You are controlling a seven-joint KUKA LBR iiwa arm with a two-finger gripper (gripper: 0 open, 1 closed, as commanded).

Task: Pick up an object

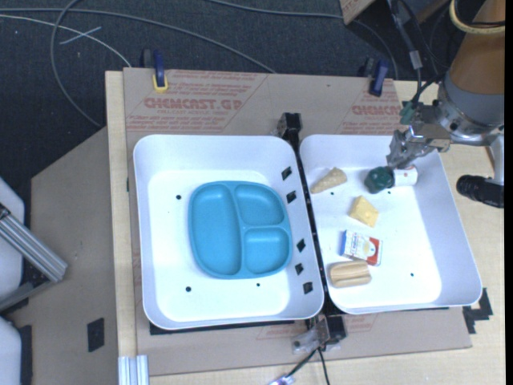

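Observation:
The right bin (449,247) holds several small objects. A dark green rounded piece (379,180) lies near the bin's back, with a small white piece (406,176) touching its right side. My gripper (403,156) hangs just above and to the right of the green piece, at the end of the grey arm with its orange band (479,64). Further left lies a pale beige wedge (329,180). A yellow block (364,212), a small white, red and blue box (361,248) and a tan roll (349,274) sit toward the bin's front.
The left bin (160,175) holds a blue divided plate (240,228). A black clip-studded divider (298,207) separates the two bins. Blue clamps (159,76) (377,77) grip the cardboard base at the back. Cables cross the dark floor behind the bench.

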